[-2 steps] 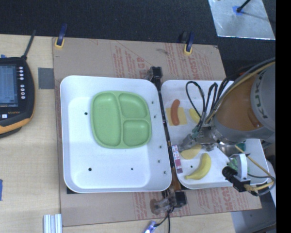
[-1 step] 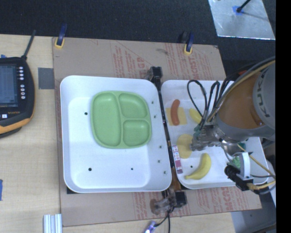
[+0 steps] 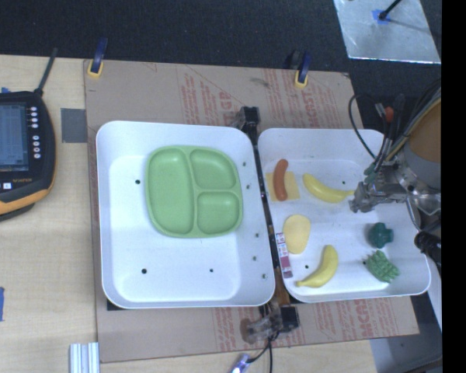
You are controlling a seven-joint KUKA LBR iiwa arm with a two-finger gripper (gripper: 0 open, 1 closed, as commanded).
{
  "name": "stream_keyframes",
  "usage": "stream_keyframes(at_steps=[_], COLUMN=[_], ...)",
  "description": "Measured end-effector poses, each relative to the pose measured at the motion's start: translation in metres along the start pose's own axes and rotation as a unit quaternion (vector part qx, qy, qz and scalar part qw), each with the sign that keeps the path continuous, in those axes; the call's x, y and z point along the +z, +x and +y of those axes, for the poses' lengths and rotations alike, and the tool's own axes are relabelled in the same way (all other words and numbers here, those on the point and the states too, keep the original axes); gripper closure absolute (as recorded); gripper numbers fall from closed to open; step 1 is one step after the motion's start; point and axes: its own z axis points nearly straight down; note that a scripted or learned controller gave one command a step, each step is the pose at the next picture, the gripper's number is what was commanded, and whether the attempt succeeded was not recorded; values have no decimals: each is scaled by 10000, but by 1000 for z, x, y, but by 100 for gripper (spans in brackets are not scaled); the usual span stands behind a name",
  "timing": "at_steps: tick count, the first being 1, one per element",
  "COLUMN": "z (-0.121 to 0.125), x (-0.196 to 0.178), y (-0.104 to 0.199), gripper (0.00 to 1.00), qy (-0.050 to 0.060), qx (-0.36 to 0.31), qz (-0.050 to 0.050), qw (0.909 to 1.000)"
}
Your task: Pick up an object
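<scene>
The right bin (image 3: 338,290) holds a hot dog on a yellow bun (image 3: 281,179), a small banana (image 3: 324,189), a pale yellow slice (image 3: 297,232), a second banana (image 3: 321,268), a dark green broccoli piece (image 3: 379,235) and a lighter green leafy piece (image 3: 382,266). My gripper (image 3: 363,201) hangs over the right part of this bin, just right of the upper banana and above the broccoli. Nothing shows between its fingers. The left bin (image 3: 116,208) holds a green divided plate (image 3: 194,190).
A teach pendant (image 3: 15,158) lies on the bench at the far left. Clamps (image 3: 95,59) pin the cardboard sheet at the back. Cables (image 3: 373,146) trail from the arm over the right bin's far corner.
</scene>
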Motion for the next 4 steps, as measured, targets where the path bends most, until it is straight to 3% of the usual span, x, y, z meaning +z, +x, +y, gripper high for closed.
stream_keyframes(at_steps=[1,2,3,4], z=[0,-49,-49,-38], x=[0,74,64,-28], y=[0,37,36,-25], gripper=[0,0,100,100], qy=[4,18,27,-3], qx=[0,-16,-33,2], qz=[3,9,3,1], qw=[10000,10000,10000,10000])
